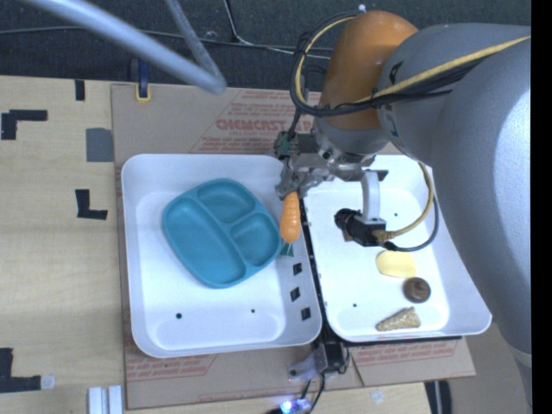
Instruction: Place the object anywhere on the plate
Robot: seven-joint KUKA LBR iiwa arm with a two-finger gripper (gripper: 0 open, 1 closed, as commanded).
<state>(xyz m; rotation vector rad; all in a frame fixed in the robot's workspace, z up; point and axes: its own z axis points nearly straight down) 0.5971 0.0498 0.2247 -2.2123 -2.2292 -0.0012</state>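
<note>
Task midway: carrot (291, 218) clamped between fingers of gripper (293, 190), hanging over right edge of left bin (138, 257), just beside right rim of blue plate (220, 231). Not yet over plate; leftward shift and release remain. Carrot: small, orange, tapered, green stub at low end, held near vertical. Right bin (457, 309) holds pale yellow piece (395, 264), brown round item (417, 290), tan wedge (398, 320).

big grey arm coming in from the right, orange band bulging just above the wrist, wrist tipped down, gripper (291, 195) low over the seam between the two bins, jaws clamped on a carrot (291, 217) hanging straight down
</note>
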